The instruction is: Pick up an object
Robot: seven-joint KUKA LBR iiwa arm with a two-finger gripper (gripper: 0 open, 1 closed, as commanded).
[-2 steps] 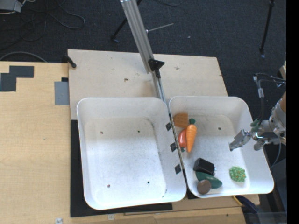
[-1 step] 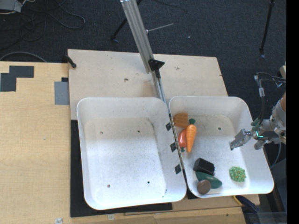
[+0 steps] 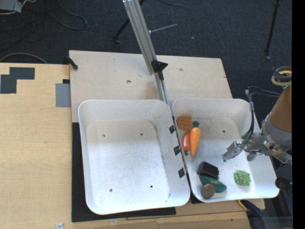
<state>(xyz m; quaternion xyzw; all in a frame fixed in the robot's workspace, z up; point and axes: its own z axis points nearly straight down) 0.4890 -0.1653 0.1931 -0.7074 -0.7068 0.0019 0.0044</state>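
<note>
The right bin point(image 3: 214, 106) holds several small objects. An orange carrot point(image 3: 194, 140) lies by the divider, with a brown block point(image 3: 184, 123) above it and a red piece point(image 3: 186, 142) at its left. A black block point(image 3: 208, 169), a teal piece point(image 3: 217, 185) and a brown ball point(image 3: 208, 191) cluster at the bin's front. A green bumpy ball point(image 3: 242, 177) sits at the front right. My gripper point(image 3: 241, 153) hangs over the bin's right side, just above the green ball. It is open, with nothing between its fingers point(image 3: 231, 151).
The left bin point(image 3: 125, 156) stands beside the right one, its wall touching the divider. A grey metal pole point(image 3: 143, 35) slants in from the back towards the bins' junction. The arm's body point(image 3: 281, 123) crowds the right bin's right rim.
</note>
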